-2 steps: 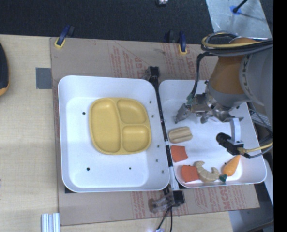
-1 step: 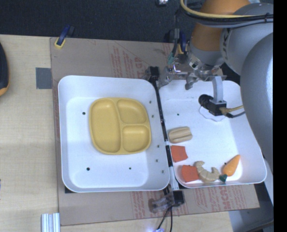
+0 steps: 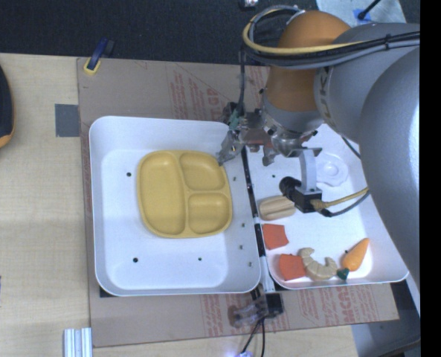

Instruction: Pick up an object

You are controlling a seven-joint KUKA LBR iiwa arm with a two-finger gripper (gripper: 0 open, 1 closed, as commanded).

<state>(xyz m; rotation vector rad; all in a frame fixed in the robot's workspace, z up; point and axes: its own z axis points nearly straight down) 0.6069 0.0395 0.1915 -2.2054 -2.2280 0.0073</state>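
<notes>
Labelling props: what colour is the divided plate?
Pale yellow. The plate shows best in the camera view.

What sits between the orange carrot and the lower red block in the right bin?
A pale curved piece lies between the carrot and the lower red block, seen in the camera view.

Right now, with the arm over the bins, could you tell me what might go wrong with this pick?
The gripper hangs by the rims where the two bins meet; descending there, it may hit a rim rather than an object.
The red piece, curved beige piece and carrot lie close together, so a grasp could nudge neighbours.
The yellow tray looks wide and flat, probably hard to pinch.
</notes>
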